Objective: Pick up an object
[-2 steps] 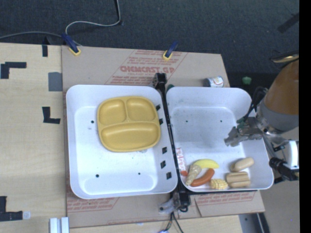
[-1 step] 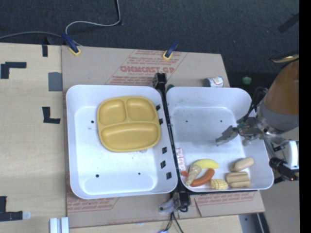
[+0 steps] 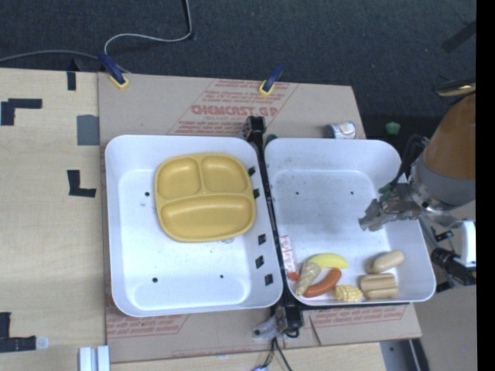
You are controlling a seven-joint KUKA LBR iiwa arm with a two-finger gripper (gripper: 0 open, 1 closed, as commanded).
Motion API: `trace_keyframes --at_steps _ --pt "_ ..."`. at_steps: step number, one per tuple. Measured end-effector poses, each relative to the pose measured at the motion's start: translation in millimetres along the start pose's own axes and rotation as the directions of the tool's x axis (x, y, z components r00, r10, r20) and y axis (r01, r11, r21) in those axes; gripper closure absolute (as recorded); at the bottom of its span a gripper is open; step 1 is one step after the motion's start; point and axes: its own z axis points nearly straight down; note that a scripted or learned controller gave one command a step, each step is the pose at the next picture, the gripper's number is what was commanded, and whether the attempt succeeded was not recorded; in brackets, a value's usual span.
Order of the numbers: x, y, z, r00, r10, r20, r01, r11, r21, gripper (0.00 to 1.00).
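While our gripper is hovering over the right bin with nothing visibly held and its opening unclear, we are eyeing the bread roll near the front right corner, judging it light, stiff plastic, best pinched across its middle.

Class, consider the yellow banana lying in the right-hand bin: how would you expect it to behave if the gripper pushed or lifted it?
The banana looks like smooth moulded plastic, so probably stiff, light and somewhat slippery. Its curve suggests it may pivot when nudged. It touches the pale toy beside it, which would likely shift too.
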Motion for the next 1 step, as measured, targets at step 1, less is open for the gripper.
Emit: trace_keyframes --at_steps 1 --pt "-0.1 -0.1 0.1 1.000 0.000 0.000 0.000 1.000 0.000 0.00"
